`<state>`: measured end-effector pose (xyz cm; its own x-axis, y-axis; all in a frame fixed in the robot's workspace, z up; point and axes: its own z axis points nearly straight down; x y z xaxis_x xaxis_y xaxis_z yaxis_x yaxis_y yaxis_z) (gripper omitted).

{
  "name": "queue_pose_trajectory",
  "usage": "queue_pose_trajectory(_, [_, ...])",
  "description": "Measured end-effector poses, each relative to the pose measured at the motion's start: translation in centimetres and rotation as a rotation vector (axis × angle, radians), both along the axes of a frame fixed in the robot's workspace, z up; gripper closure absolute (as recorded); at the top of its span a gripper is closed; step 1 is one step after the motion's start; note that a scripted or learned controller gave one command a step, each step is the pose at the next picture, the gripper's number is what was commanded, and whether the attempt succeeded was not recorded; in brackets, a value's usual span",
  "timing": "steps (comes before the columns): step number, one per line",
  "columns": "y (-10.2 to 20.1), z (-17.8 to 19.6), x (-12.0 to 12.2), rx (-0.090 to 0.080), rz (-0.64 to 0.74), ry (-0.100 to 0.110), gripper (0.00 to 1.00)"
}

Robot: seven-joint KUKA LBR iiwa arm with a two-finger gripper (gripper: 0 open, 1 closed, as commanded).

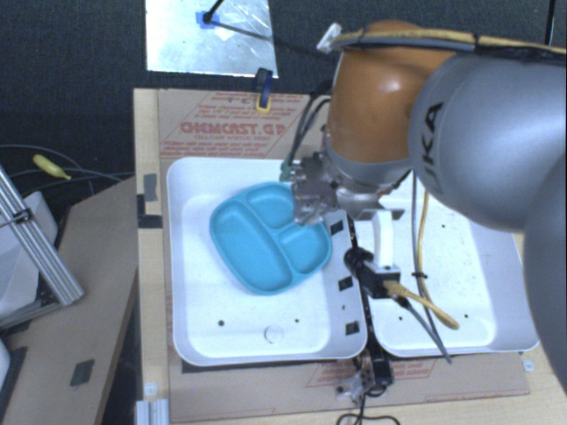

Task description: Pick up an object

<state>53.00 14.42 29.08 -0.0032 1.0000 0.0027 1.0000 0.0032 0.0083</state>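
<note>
Desk carries two white bins; in the left bin we see a blue divided plate near the middle. Our end effector sits over its far right rim; whether it grips, we cannot tell. We judge the grasp under way; next, close and lift.

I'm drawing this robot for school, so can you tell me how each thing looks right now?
Blue plate: right way up, lying flat in the left bin, three sections with nothing in them.
Left bin: holds the blue plate.
Right bin: partly hidden by the arm.
Arm: reaching in over the bins.
Gripper: down at the plate's top right edge; whether it holds the plate cannot be told.
</note>
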Motion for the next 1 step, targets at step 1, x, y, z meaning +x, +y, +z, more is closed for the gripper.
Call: queue_pose_trajectory(1, [0.60, 25.44, -1.02, 0.005, 0.003, -0.012, 1.00])
